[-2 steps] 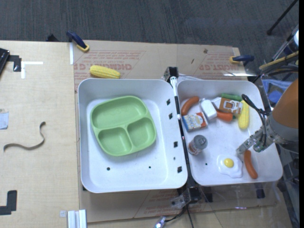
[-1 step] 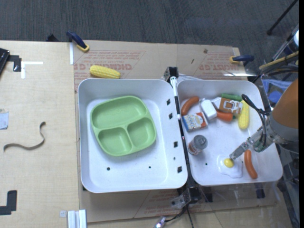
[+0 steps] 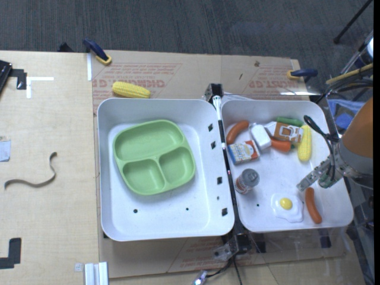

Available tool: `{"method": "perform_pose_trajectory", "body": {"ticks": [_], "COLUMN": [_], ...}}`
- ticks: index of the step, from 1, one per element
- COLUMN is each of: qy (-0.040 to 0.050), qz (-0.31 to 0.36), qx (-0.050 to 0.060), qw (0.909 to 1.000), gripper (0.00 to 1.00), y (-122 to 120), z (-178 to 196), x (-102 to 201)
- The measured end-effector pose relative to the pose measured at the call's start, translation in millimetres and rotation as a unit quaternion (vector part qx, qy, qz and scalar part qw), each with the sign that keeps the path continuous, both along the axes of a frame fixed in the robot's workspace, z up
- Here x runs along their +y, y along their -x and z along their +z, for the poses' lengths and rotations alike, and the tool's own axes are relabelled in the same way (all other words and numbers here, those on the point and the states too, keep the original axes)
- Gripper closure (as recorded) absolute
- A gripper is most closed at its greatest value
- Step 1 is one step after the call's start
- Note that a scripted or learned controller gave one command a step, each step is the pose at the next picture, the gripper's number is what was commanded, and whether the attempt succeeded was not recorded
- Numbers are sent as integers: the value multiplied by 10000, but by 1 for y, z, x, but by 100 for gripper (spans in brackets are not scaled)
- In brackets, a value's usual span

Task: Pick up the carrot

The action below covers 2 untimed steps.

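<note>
The arm point(image 3: 363, 138) enters from the right edge, its orange band uppermost in view. Its gripper point(image 3: 316, 180) hangs low at the near right, the fingers point(image 3: 307, 183) slanting down-left.

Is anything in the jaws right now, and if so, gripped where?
Nothing is held. The gripper hangs open over the right bin, just above a sausage; the carrot lies untouched among the other food.

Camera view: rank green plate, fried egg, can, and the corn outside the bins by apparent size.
1. green plate, by far the largest
2. corn outside the bins
3. fried egg, close to the corn in area, so the order is unsure
4. can, smallest
</note>
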State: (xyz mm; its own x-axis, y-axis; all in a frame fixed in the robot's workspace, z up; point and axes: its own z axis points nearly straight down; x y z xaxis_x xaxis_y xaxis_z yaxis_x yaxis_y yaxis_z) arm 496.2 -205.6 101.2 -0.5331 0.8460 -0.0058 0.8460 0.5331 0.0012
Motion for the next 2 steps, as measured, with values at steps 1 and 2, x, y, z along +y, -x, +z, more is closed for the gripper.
{"method": "perform_pose_trajectory", "body": {"ticks": [1, 2], "qy": [-3, 10], "qz": [1682, 3048], "qx": [6, -7], "qw": [9857, 9524], "gripper": [100, 100], "y": [-31, -88], "z": [-9, -7], "x": [-17, -16]}}
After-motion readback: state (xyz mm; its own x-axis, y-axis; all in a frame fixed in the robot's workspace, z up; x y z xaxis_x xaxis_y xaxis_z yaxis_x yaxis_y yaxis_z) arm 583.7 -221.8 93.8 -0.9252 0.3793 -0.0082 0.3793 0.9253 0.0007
